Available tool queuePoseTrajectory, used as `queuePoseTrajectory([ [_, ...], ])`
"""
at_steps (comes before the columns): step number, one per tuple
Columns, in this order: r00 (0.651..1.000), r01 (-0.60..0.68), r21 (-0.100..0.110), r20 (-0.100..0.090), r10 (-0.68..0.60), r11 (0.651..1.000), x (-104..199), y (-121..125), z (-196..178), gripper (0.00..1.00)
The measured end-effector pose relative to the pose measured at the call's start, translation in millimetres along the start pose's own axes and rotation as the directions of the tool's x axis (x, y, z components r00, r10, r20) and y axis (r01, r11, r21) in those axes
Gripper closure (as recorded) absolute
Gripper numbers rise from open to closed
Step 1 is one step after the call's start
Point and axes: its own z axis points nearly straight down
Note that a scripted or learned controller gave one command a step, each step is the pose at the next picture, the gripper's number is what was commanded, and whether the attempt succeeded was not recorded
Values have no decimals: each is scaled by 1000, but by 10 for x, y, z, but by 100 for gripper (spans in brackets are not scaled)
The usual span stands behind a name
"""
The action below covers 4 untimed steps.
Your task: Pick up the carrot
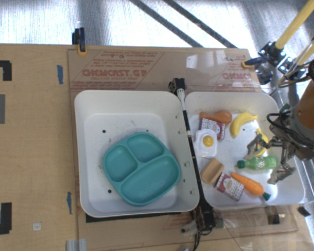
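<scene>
Inspector: Gripper (283,163) is observed over the right bin (290,195), at about four o'clock in the camera view. Its fingers are seen spread apart, with nothing clamped between them.

Clerk: And the carrot (248,184)?

Inspector: It is found lying flat on the bin floor, at about seven o'clock from the gripper and just beside it, below the green bottle (257,163). No lift is recorded. The grasp is judged not yet made; descent, closure and lifting are left outstanding.

Red print on cardboard (146,69), approx "CHEMCAST GP"
</scene>
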Motion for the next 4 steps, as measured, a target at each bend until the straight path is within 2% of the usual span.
queuePoseTrajectory([
  [1, 951, 309, -5, -3, -309, 951, 47, -88, 927, 0],
  [2, 926, 377, 6, -1, -377, 926, -223, -614, -1186, 0],
  [3, 971, 238, -9, -7, -238, 971, 300, -306, -1284, 0],
  [4, 825, 565, -18, 0, -565, 825, 330, -477, -284, 0],
])
